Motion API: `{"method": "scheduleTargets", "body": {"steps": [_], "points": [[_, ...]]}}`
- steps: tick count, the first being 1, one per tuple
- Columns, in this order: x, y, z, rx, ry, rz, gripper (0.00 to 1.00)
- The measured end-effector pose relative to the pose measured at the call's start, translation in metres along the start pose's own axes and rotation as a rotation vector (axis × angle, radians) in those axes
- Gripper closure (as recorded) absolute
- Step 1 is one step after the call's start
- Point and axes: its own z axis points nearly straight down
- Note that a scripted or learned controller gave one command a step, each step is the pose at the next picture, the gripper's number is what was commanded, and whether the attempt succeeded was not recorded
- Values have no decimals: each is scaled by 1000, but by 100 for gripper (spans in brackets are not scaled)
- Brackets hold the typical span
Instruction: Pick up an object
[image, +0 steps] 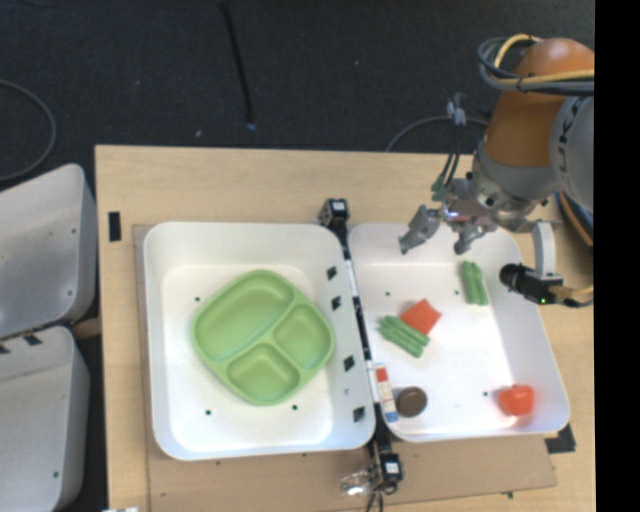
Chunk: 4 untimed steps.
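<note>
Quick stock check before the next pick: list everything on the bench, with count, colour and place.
Bins: two, white, side by side on the bench.
Divided plate: one, light green, left bin.
Green stick: one, right bin, upper right.
Green piece: one, right bin, centre.
Orange block: one, touching that green piece.
Brown round item: one, right bin, near edge.
Red-orange item: one, right bin, near right corner.
Gripper: one, grey, jaws spread, over right bin's far edge.
</note>
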Motion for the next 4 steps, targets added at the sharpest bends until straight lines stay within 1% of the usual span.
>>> {"method": "scheduleTargets", "body": {"steps": [1, 2, 3, 4], "points": [[6, -6, 48, 4, -2, 2, 0], [-2, -10, 94, 4, -2, 3, 0], [-4, -11, 147, 5, -2, 6, 0], [-5, -9, 132, -2, -1, 11, 100]]}}
